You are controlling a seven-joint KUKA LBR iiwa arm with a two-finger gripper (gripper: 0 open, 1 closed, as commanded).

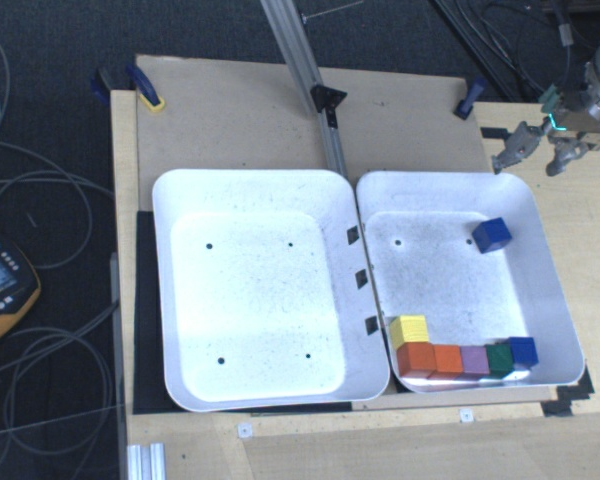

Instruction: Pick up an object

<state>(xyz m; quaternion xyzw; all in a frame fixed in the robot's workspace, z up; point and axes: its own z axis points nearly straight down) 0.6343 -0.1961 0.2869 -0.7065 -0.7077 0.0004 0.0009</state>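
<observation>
Nearest the camera, along the front wall of the right bin (550,298), a row of cubes sits packed together: a red-orange cube (416,359) at the left end with a yellow cube (411,329) just behind it and touching it, then an orange cube (448,358), a purple cube (475,359), a green cube (499,357) and a small blue cube (523,350) at the right end. Farther back in the same bin, well apart from the row, a lone blue cube (492,234) lies near the far right corner. The left bin (170,268) sits beside it, their walls touching. Beyond the right bin's far corner, over the bench (240,118), the gripper (536,156) hangs with its two fingers spread apart, grasping nothing.
</observation>
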